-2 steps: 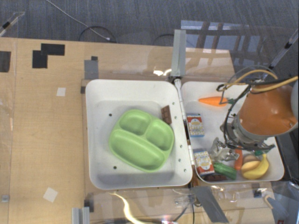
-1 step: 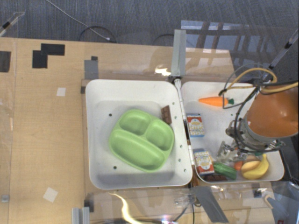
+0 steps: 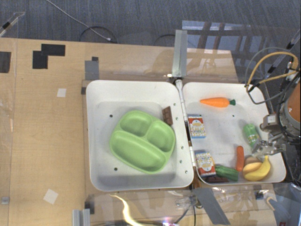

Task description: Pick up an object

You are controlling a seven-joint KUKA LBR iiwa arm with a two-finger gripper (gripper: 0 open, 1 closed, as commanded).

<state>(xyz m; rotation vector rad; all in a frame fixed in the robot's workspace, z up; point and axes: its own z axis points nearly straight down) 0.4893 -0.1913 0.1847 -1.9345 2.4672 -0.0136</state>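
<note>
The right bin holds an orange carrot, two small printed cartons, a green bottle-like item, a thin red-orange piece, a yellow banana, a tan lump, a green vegetable and a dark item. My gripper hangs over the right end of this bin, just above the banana and right of the red-orange piece. Nothing is visibly held in it.
The left bin carries a green divided plate and a brown bar leaning at its right wall. Yellow and black cables loop beside the arm at the right. A metal post stands behind the bins.
</note>
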